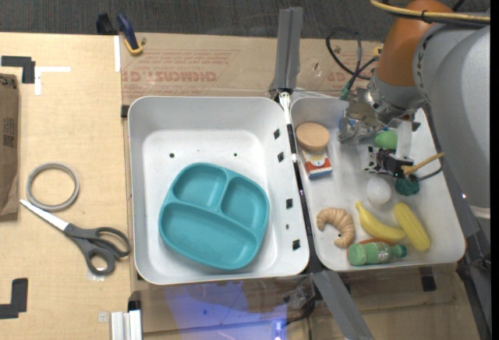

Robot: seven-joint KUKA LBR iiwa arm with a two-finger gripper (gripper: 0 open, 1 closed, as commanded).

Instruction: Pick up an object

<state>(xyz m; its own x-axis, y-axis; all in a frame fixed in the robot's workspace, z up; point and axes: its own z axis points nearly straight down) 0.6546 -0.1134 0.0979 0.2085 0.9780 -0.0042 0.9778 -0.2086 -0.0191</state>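
Your gripper (352, 126) sits low over the upper part of the right bin (343, 189), at the end of the grey arm that comes in from the right of the frame, and you cannot tell from this angle how far open it is or whether it has hold of anything. The pickable things all lie in that bin. Just left of the gripper you have a round tan lid (313, 134), with a small white, orange and blue box (319, 167) touching its lower edge. A bright green object (386, 139) lies just right of the gripper, partly hidden by the wrist. Lower in the bin you see a white ball (379, 192) and, beside it to the right, a dark green piece (407, 187). Along the bottom of the bin lie a croissant (337, 224), a banana (377, 226) and an ear of corn (412, 226), side by side, with a green bottle (376, 253) lying flat under the banana. The left bin (156, 116) holds a teal divided plate (214, 215) in its lower half. On the tabletop (70, 112) at the left of the frame, a roll of tape (52, 185) lies just above a pair of scissors (78, 235).
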